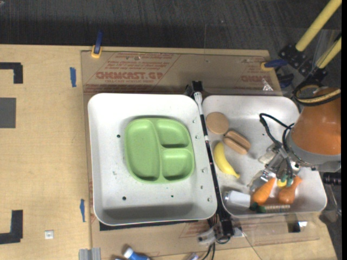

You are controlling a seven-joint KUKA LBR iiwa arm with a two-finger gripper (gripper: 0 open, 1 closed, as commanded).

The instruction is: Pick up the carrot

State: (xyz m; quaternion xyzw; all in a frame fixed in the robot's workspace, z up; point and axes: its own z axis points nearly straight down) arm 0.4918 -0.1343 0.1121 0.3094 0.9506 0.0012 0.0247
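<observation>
At the right bin's [249,104] near right corner, we see the gripper [275,173] poised over the carrot [263,191]; whether its fingers are spread or pressed together, we cannot tell. We judge the carrot light, stiff and smooth, best pinched across its thicker middle.

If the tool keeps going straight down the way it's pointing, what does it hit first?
Most likely the carrot, lying directly beneath the tool in the right bin. Depth is hard to judge from this slanted view, so it may already be touching.
</observation>
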